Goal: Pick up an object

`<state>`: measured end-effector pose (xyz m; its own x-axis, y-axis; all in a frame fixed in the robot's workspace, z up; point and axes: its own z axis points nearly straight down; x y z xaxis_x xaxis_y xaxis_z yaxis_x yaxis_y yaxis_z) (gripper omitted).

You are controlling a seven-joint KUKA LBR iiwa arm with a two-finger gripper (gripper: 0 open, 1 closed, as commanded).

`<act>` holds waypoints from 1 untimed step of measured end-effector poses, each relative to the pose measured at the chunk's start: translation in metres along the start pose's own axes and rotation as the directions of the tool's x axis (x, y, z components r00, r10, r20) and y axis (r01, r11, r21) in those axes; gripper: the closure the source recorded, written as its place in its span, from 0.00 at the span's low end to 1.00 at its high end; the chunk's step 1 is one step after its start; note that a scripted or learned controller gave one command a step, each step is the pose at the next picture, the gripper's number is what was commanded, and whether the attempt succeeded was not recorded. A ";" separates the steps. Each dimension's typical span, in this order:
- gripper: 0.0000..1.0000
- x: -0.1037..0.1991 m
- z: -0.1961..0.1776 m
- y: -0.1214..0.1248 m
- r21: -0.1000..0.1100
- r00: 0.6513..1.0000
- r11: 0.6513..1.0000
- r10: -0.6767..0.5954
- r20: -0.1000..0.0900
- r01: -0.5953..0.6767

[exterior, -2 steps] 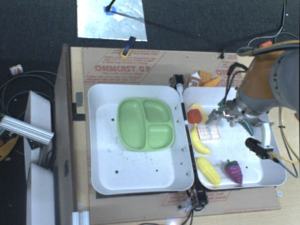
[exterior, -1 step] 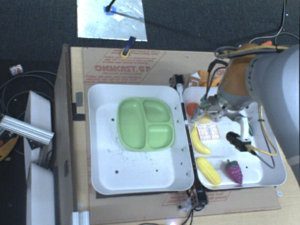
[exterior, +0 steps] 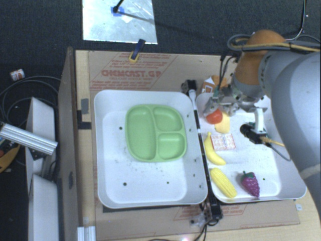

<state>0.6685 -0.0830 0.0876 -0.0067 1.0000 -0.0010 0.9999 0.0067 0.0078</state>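
The right bin (exterior: 288, 185) holds several toy foods. A red tomato (exterior: 214, 117) lies at its back left, with a pale yellow piece (exterior: 223, 125) touching it on the right. In front of them are a small red-patterned packet (exterior: 222, 142), a banana (exterior: 213, 152), a corn cob (exterior: 223, 182) and a purple grape bunch (exterior: 251, 184). My gripper (exterior: 218, 104) hangs low over the bin's back left corner, right above the tomato. I see nothing lifted in it.
The left bin (exterior: 115, 185) holds a green divided plate (exterior: 154, 133). An orange and white item (exterior: 208, 87) sits behind the gripper at the right bin's back edge. The grey arm (exterior: 296, 99) covers the bin's right back part.
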 end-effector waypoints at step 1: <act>1.00 -0.001 -0.010 -0.001 0.001 1.000 1.000 -0.002 0.001 0.002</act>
